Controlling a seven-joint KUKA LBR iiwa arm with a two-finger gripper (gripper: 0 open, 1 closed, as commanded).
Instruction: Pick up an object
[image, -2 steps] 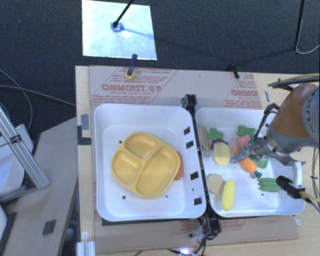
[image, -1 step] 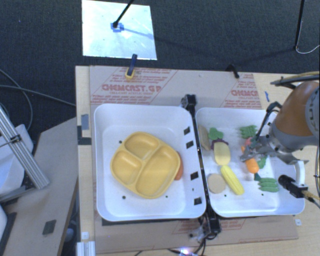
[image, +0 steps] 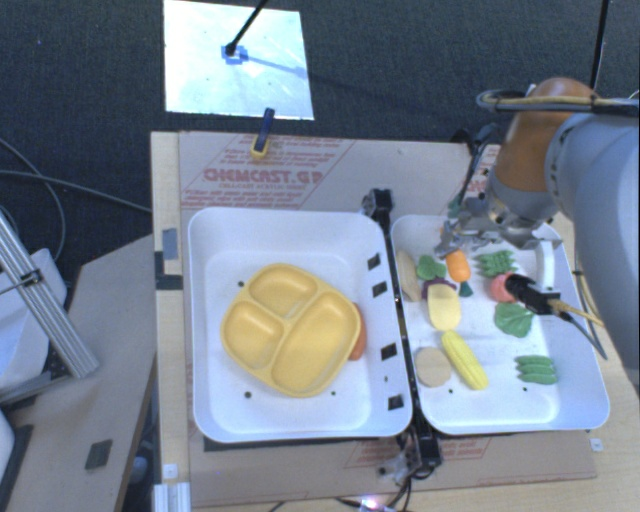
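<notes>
The hand (image: 462, 238) hangs low over the far left corner of the right bin (image: 580, 400), just above a small carrot (image: 458, 267); whether it's open or closed, can't tell from here. Beside the carrot sit green leaves (image: 431, 268) and an eggplant (image: 441, 289). Toward the near edge lie corn (image: 464, 359), a tan disc (image: 433, 366) and green beans (image: 537, 370). The left bin (image: 215, 400) carries a yellow divided plate (image: 290, 328).

Yellow divided plate (image: 290, 328) lying in the left white bin (image: 215, 400); blue-and-yellow clamp (image: 263, 134) on the board's (image: 290, 172) far edge, below a shiny sheet (image: 236, 60).
</notes>
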